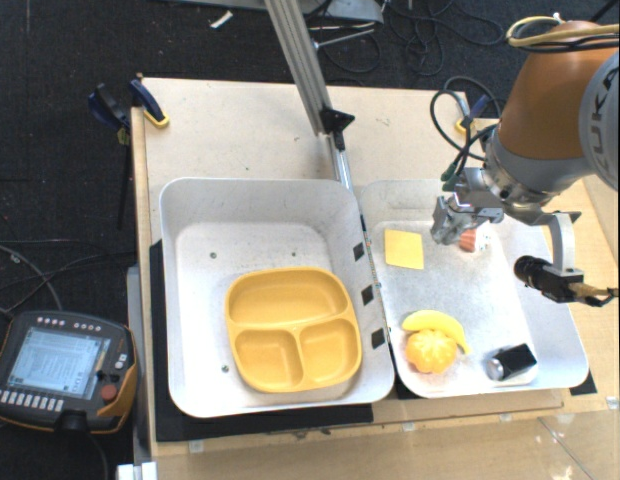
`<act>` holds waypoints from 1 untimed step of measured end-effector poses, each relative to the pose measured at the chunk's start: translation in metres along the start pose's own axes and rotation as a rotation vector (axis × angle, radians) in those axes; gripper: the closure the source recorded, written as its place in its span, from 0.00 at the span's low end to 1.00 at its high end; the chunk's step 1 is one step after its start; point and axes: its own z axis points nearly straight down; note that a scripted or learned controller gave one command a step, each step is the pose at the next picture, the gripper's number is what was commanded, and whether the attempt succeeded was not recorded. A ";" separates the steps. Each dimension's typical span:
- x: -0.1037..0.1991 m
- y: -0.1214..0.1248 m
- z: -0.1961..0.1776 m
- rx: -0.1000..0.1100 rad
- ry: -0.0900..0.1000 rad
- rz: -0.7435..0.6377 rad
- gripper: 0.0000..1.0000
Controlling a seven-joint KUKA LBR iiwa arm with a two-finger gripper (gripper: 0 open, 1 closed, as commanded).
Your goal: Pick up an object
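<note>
In my right bin (550,298) lie a flat yellow square (404,249), a banana (436,325) touching an orange (431,352), and a black cylinder (512,361) near its front corner.

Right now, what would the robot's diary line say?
claw: over right bin, beside small red object | holding: nothing seen | yellow tray: left bin

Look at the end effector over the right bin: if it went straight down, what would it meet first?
Probably the small red object just beside the end effector, or else the bin floor; depth is unclear.

Yellow divided tray (290,330) glossy plastic; white bins (190,218) matt, speckled; bench (240,128) pale wood.
</note>
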 end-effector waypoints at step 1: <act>0.055 -0.014 -0.001 -0.001 0.000 0.000 1.00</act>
